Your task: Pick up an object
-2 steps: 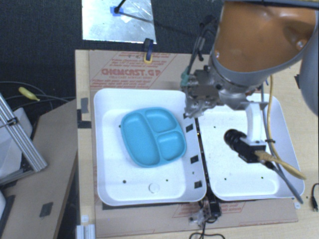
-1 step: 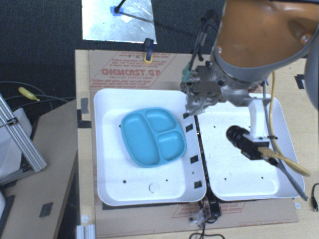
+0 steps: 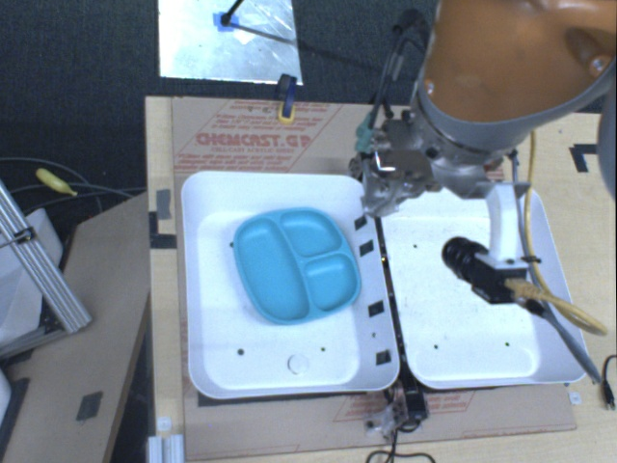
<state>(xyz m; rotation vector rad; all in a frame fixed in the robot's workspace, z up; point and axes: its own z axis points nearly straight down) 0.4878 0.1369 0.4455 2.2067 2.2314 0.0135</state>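
On the bench (image 3: 116,258) we see two white bins side by side: left bin (image 3: 207,355) and right bin (image 3: 482,360), sitting on a cardboard sheet (image 3: 253,135) with red print. Black clips (image 3: 367,250) run along the shared wall between the bins. Behind the cardboard lies a shiny foil-like sheet (image 3: 231,27) on dark floor, and a small yellow-and-blue clamp (image 3: 286,97) sits at the cardboard's far edge. Aluminium framing (image 3: 39,278) stands at far left.

Over the right bin the arm (image 3: 511,46) takes up the upper right, its orange band big in frame. A black cylinder (image 3: 472,263) on a white bracket (image 3: 503,225) hangs over the right bin floor, with yellow cable (image 3: 559,302) trailing toward the near right. These cover part of the right bin.

We place the claw (image 3: 379,199) at the far end of the divider between the bins, just beside the left bin's far right corner. It's a metallic clutter from this angle, so we cannot tell how far it is open. We see nothing gripped in it. It is apart from the plate.

The plate (image 3: 294,263) is the one object we see in the bins: light blue, rounded-square, three compartments, one large on the left and two smaller on the right. It lies flat, about mid left bin, slightly toward the divider.
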